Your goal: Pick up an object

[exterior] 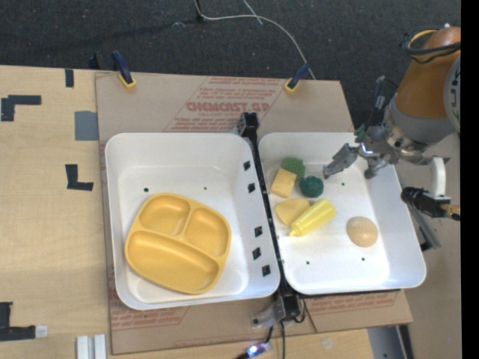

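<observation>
We saw the gripper (358,161) with fingers apart and holding nothing, just right of the green ball (312,186), probably because it prepared a grasp.

This is a robotics lab set up for grasping trials, not a home or kitchen. A grey industrial arm with an orange band (428,47) reaches over a wooden bench (45,223) from the right. Two shallow white bins (120,152) sit side by side on a cardboard sheet (217,103) held down with blue-and-yellow spring clamps (122,69). Black tape marks (75,176) are stuck to the benchtop, and a thin white cable (277,25) trails across dark carpet behind. The bins hold props: a yellow divided plastic tray (178,242) and small toy foods, among them a yellow corn cob (312,218).
</observation>
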{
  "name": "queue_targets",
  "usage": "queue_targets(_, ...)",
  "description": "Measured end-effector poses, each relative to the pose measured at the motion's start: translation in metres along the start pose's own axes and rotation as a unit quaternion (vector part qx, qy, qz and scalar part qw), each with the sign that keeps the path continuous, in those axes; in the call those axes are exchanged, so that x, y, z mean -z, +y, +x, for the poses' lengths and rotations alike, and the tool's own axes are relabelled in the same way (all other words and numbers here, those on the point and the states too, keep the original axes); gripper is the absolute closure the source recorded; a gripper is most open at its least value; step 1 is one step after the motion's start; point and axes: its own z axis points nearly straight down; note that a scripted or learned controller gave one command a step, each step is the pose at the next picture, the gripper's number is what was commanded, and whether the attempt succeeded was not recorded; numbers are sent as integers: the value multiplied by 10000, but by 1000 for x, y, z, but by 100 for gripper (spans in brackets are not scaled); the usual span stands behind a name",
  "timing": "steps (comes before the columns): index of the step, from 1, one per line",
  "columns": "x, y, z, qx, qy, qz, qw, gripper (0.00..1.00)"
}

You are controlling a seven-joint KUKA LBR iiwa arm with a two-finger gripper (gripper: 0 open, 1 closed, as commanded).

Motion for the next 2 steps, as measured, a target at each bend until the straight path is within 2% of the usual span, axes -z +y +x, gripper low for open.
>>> queue_targets(1,-64,-6,0,0,5,15,10000,0)
queue_targets(2,-123,-1,-6,2,0,4,10000,0)
